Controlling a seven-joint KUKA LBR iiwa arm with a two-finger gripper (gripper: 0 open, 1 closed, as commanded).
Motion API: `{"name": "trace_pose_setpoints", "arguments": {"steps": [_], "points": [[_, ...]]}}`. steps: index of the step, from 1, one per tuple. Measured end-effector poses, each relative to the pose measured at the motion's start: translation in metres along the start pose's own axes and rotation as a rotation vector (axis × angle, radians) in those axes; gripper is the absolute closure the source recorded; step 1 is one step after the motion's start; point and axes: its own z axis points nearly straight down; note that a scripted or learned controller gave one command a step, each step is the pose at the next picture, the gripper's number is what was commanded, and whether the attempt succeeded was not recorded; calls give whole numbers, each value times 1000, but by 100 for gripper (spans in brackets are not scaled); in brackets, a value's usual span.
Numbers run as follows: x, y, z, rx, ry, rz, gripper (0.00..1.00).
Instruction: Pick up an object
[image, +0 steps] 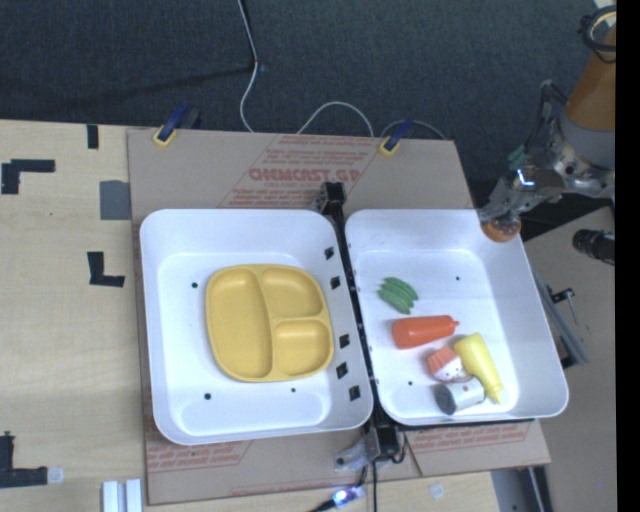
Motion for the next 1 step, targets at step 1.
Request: {"name": "trace_pose_setpoints", "arguments": {"steps": [1], "points": [[55,-10,15,9,4,-4,100]]}}
